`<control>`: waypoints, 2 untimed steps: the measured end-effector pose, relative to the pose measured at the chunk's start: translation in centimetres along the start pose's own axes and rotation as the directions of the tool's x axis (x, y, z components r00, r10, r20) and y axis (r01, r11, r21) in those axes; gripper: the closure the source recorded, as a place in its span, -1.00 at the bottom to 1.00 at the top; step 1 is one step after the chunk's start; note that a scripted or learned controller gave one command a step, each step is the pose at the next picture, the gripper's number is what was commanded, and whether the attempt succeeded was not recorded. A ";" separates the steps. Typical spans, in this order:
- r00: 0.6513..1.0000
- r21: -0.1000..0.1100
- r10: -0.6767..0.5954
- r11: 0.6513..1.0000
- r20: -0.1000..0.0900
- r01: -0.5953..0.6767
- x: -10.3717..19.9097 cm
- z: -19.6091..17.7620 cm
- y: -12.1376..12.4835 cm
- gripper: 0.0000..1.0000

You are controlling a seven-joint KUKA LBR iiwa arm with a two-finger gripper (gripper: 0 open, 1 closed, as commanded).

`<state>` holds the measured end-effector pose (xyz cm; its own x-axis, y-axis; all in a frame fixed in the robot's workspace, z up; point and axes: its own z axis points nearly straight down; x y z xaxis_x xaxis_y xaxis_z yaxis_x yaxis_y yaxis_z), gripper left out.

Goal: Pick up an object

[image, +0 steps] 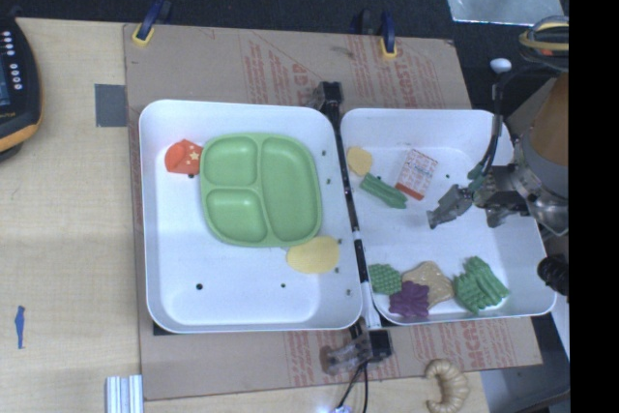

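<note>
My gripper hangs over the right side of the right bin, fingers spread open with nothing between them. Its left fingertip points toward the bin's middle. Left of it lie a white and red packet, a dark green stick and a small yellow piece. Along the bin's front edge sit a green waffle-like piece, a purple grape bunch, a tan piece and a green ridged item.
The left bin holds a green divided plate, a red item with a star and a yellow slice. A tan curled object lies on the cardboard in front of the bins.
</note>
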<state>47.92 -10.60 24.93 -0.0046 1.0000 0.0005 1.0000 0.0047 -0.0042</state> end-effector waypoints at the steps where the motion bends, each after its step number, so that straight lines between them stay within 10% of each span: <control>1: 1.000 -0.003 -0.004 1.000 0.003 0.004 -0.2 4.2 7.4 -1.00; 2: 1.000 -0.003 -0.003 1.000 0.004 0.003 -2.5 9.6 12.9 -1.00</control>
<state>60.83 -13.01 15.25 -0.0076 1.0000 -0.0036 1.0000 0.0076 -0.0015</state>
